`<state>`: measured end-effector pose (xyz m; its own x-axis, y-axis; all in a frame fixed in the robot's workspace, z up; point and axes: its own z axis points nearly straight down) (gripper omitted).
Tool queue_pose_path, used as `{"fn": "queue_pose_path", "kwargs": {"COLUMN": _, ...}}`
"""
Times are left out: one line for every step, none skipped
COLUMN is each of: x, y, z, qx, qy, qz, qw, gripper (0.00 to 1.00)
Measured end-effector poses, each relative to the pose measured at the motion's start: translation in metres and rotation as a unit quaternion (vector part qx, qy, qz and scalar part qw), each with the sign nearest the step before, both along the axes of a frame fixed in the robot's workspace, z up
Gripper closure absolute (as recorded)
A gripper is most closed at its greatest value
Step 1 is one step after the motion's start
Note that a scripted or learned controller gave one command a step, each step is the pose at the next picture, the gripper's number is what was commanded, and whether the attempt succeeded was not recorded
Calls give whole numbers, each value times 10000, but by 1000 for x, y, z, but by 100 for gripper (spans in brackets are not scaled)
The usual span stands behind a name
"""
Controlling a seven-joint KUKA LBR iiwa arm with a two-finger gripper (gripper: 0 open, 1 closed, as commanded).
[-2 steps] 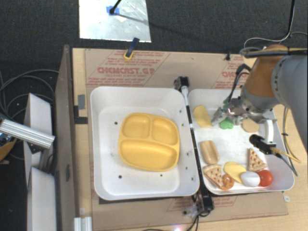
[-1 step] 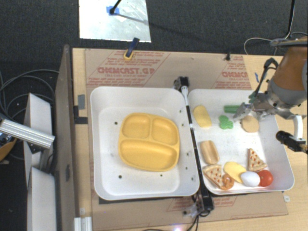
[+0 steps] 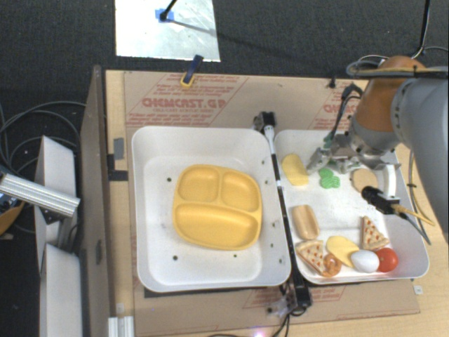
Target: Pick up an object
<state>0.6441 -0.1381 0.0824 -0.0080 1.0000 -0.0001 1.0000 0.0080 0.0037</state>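
Camera view looks down at a slant on my desk (image 3: 210, 93), a brown board printed with red lettering, set on dark carpet. A silvery sheet (image 3: 167, 18) lies on the carpet beyond the board, and grey cables (image 3: 28, 118) coil at the far left next to white box shapes. Two shallow white bins sit side by side on the board. The left bin (image 3: 151, 188) holds a yellow divided plate (image 3: 216, 206), lying flat near its middle.

The right bin (image 3: 414, 262) carries the toy food I could go for: a yellow corn-like piece (image 3: 295, 170) near the dividing rim, a green piece (image 3: 329, 180) just beside it, a tan bread roll (image 3: 305, 221) lower down, a pizza slice (image 3: 313, 255) at the near edge, a yellow wedge (image 3: 341, 246), a white egg (image 3: 364, 261) touching a red tomato (image 3: 386, 260), a second small pizza slice (image 3: 372, 234), and a tan round cookie (image 3: 364, 180) by the far right wall.

I see the arm (image 3: 414, 111) reaching in from the right, grey with its orange band (image 3: 375, 97) above the wrist, bent down over the back of the right bin. The end effector (image 3: 335, 156) hangs just above the green piece, between the corn-like piece and the cookie. I cannot tell from here whether it is released or clenched, and I see nothing gripped in it.
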Motion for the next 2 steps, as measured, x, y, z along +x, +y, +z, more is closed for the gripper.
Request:
{"fn": "queue_pose_path", "kwargs": {"x": -7, "y": -13, "z": 2, "qx": -4, "qy": 8, "qz": -36, "qw": 10000, "gripper": 0}}
{"fn": "queue_pose_path", "kwargs": {"x": -6, "y": -13, "z": 14, "qx": -5, "qy": -10, "qz": -23, "qw": 10000, "gripper": 100}}
